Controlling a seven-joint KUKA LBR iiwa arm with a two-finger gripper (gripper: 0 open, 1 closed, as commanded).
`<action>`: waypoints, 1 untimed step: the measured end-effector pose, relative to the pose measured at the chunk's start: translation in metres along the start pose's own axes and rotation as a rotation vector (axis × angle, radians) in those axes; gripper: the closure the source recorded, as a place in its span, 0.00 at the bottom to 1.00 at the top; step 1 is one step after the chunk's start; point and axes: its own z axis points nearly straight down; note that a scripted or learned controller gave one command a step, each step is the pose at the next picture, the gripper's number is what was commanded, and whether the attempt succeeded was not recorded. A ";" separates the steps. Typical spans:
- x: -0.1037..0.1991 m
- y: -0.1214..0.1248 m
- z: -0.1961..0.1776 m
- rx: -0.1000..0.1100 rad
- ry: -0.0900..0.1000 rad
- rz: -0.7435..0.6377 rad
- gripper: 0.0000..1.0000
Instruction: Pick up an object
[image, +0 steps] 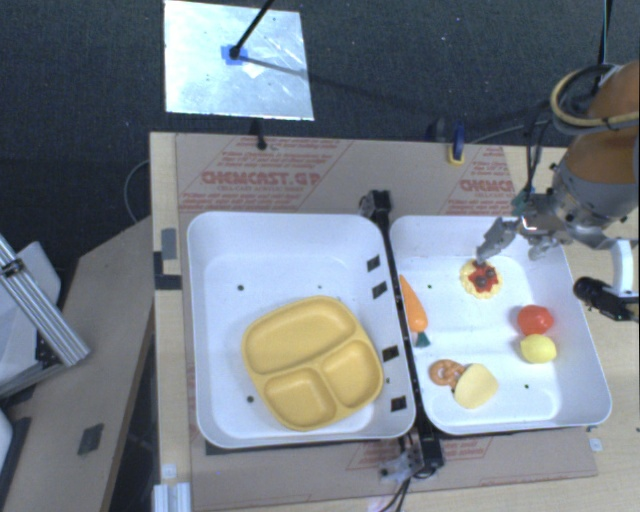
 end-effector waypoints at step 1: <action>-0.009 -0.004 0.055 0.001 0.001 0.000 0.00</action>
